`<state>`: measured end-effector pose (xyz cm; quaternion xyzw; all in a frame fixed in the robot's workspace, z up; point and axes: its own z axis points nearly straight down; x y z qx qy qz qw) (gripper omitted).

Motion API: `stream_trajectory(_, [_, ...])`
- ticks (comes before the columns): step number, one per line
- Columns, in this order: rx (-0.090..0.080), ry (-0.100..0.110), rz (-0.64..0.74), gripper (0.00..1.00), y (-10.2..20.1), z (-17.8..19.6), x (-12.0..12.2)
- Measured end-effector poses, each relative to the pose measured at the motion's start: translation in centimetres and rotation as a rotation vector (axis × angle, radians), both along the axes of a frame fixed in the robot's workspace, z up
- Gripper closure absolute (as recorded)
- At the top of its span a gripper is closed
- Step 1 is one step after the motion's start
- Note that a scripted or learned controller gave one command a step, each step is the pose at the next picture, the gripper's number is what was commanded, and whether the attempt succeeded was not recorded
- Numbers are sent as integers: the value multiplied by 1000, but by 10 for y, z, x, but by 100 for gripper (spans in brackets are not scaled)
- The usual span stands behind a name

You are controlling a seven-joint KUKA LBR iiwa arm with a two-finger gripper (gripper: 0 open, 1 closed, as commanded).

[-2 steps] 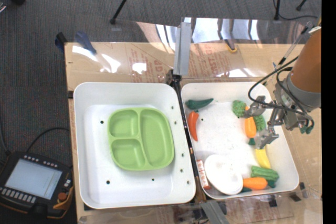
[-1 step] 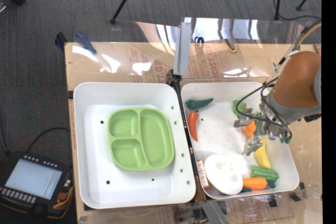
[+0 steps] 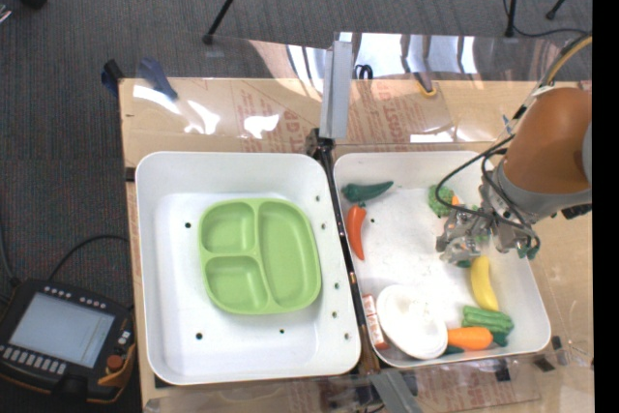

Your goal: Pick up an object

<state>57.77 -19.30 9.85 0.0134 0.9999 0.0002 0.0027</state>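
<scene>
The yellow plastic banana (image 3: 482,282) lies in the right white bin (image 3: 406,171), just below the metal two-finger gripper (image 3: 462,247), which hovers low over it; whether its fingers are spread or pressed together, I cannot tell. Nearby lie an orange carrot (image 3: 470,338), a white round plate (image 3: 411,322) and a red-orange chilli pepper (image 3: 357,230). The left white bin (image 3: 164,179) holds a green sectioned tray (image 3: 259,255)

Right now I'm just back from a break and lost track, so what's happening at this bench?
The robot arm reaches into the right bin, its gripper low among toy food beside a yellow banana. I can't tell whether it holds anything. A red pepper, a white plate and a carrot lie in that bin too. The left bin holds a green divided tray.
</scene>
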Motion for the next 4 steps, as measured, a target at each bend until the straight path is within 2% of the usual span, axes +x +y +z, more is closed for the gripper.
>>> stream_trajectory(1, [-2, -11, -135, 100, 16, 123, 49])
stream_trajectory(2, [3, 10, 47, 100, 7, 35, 0])
stream_trajectory(3, [0, -1, -123, 100, 20, 101, 36])
stream_trajectory(4, [1, 2, -357, 100, 65, 167, -23])
